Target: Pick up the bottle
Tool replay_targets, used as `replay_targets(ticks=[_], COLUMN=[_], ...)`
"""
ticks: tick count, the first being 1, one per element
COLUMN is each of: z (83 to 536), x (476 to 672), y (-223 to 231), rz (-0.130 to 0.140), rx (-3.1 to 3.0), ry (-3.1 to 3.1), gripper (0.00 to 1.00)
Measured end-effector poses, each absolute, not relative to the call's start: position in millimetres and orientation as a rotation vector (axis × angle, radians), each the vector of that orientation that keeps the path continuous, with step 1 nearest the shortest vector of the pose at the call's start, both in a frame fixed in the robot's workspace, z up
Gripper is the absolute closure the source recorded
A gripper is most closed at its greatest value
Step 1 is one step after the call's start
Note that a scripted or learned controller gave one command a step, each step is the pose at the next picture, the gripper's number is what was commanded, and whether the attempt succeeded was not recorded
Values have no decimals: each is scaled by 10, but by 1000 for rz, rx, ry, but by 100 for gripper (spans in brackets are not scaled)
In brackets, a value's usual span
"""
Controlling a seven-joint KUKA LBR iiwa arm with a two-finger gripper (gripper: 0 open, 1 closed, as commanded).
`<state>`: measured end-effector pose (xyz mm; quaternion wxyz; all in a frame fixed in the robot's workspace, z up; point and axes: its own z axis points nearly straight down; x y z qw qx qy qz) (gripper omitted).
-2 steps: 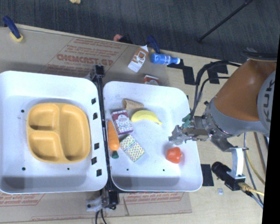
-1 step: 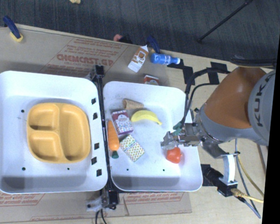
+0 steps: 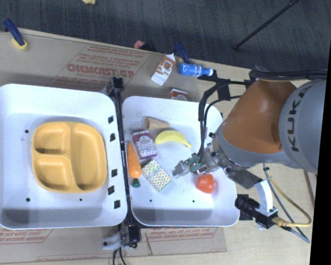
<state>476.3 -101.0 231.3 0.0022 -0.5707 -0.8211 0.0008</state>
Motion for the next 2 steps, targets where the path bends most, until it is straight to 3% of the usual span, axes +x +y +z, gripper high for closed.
replay_targets(ticks=[1, 2], z=[1462, 2142], x=[4755, 4766], y=[-997, -1403], rz=[3, 1], rx=[-1846, -1716], ry=[-2536, -2630], gripper=[100, 100])
